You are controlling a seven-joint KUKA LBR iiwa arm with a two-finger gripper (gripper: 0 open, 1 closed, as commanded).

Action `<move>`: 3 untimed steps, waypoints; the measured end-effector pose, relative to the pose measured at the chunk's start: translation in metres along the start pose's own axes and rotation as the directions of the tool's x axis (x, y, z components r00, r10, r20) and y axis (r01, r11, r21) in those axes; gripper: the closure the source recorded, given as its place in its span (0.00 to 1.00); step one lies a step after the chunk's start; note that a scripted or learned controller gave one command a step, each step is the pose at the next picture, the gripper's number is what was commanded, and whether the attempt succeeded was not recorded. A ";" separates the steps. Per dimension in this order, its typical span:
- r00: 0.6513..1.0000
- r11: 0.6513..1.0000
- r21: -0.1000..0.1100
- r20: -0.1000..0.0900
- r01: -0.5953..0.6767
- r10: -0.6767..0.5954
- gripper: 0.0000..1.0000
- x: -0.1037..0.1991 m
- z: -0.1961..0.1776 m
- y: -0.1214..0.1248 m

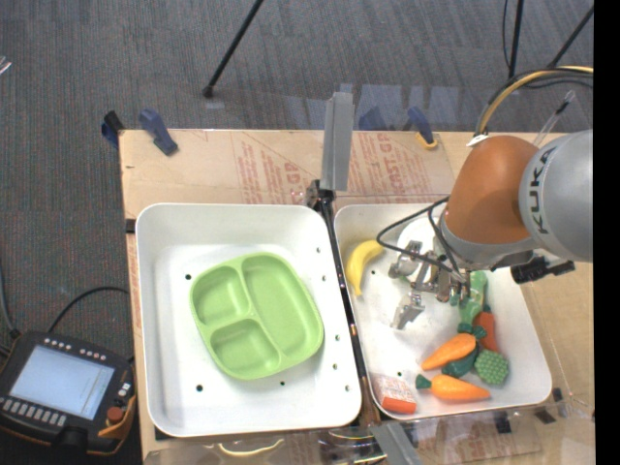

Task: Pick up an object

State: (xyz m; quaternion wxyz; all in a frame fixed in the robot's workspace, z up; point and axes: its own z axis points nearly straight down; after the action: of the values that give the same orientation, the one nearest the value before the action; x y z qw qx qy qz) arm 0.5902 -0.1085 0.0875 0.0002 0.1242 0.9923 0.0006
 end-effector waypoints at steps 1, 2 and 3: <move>0.989 0.989 0.001 -0.004 -0.146 0.146 0.00 0.020 0.001 -0.028; 0.991 0.991 0.001 0.000 -0.136 0.136 0.00 0.012 0.000 -0.019; 0.977 0.977 0.001 -0.003 -0.215 0.215 0.00 0.090 0.001 -0.056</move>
State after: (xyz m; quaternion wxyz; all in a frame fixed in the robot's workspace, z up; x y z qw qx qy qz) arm 0.4891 -0.1408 0.0865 -0.0016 0.2311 0.9729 0.0003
